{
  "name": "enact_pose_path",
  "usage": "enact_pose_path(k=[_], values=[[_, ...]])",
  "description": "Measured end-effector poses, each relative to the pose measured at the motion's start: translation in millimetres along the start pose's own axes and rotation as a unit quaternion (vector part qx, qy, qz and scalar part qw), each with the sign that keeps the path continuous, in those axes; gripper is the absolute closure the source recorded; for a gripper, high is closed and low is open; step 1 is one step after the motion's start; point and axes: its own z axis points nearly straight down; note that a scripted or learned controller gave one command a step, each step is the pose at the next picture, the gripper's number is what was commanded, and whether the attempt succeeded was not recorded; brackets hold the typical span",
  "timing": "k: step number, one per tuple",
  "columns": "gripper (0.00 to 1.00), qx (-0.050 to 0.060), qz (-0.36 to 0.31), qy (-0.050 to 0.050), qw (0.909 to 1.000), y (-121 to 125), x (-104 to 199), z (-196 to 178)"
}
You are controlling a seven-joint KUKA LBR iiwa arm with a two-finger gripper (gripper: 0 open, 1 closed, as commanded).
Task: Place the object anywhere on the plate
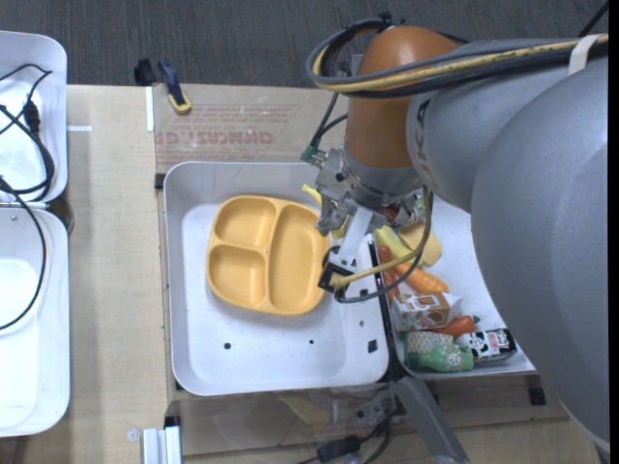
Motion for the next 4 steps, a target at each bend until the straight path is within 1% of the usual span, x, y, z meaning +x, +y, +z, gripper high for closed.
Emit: enact_pose_path(k=[1,2,3,4], values=[[1.0,-0.001,-0.077,0.0,0.997,-8,59,-52],[1.0,0.0,0.003,-0.001,1.0,-20,31,-48],[1.0,0.0,-0.015,0.0,0.9999,12,-36,-60],[1.0,0.0,-0.056,-0.001,0.9984,-26,27,-11]])
